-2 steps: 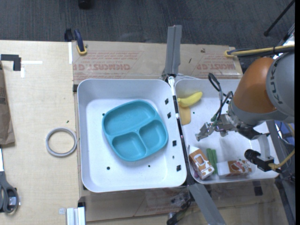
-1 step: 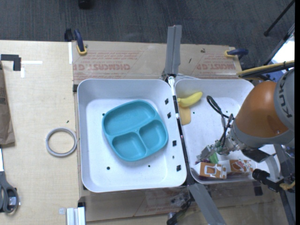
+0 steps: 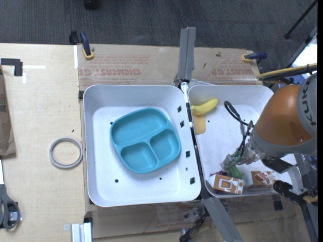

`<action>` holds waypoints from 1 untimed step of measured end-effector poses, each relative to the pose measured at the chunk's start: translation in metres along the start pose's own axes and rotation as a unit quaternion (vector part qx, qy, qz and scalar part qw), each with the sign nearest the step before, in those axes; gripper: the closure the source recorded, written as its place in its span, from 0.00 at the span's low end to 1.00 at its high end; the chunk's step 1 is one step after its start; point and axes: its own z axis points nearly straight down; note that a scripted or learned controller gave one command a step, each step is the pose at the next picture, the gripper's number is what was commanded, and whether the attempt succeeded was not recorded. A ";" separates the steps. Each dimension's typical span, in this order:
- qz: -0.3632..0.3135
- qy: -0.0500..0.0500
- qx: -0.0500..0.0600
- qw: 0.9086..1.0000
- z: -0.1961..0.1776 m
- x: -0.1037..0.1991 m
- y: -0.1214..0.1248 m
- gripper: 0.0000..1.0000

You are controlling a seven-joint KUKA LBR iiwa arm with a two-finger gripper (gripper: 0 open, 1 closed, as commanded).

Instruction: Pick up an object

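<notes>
- The hand [image 3: 233, 161] hangs low in the right bin [image 3: 242, 97], near that bin's front edge; it is too small and cluttered with cables to tell whether it is parted or closed.
- A green object [image 3: 234, 171] lies just under the hand, touching or nearly so; which, I cannot tell.
- An orange-and-white carton [image 3: 227, 184] lies just in front of the hand, at the right bin's front rim.
- A small brown packet [image 3: 261, 177] lies beside the carton, toward the arm.
- A yellow banana [image 3: 204, 107] rests at the right bin's back left corner, well apart from the hand, with a pale yellow piece [image 3: 200, 125] just in front of it.
- The left bin [image 3: 96, 150] holds a blue divided plate [image 3: 145, 140] with three compartments.
- On the desk [image 3: 35, 110], left of the left bin, lies a grey ring [image 3: 65, 152].
</notes>
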 end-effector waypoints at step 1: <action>0.075 -0.001 0.000 0.997 -0.141 0.036 0.034 1.00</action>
